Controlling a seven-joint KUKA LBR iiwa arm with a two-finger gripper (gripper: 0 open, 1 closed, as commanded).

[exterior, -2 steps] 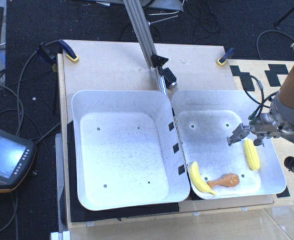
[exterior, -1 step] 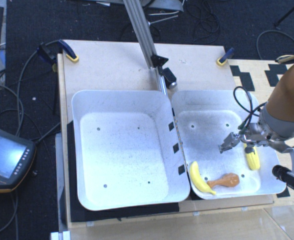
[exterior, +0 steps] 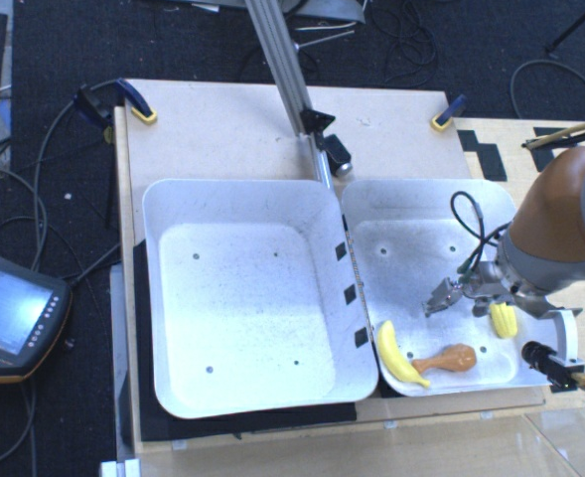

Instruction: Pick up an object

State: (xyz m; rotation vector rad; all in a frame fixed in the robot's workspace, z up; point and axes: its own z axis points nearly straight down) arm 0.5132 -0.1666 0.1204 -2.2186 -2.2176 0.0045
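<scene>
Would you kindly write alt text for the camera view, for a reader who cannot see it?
A grey robot arm reaches from the right into the right white bin, its gripper low over the bin floor. Near the bin's front edge lie a banana, an orange-brown drumstick-shaped toy and a small yellow object. The left white bin sits alongside.

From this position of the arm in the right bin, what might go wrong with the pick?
1. The gripper hangs over bare bin floor, apart from the curved yellow banana and the brown drumstick-shaped toy, so closing here would probably catch nothing.
2. The small yellow object lies beside the wrist, partly hidden; the arm may knock it.
3. The banana lies against the right white bin's wall, which may block a finger.
</scene>
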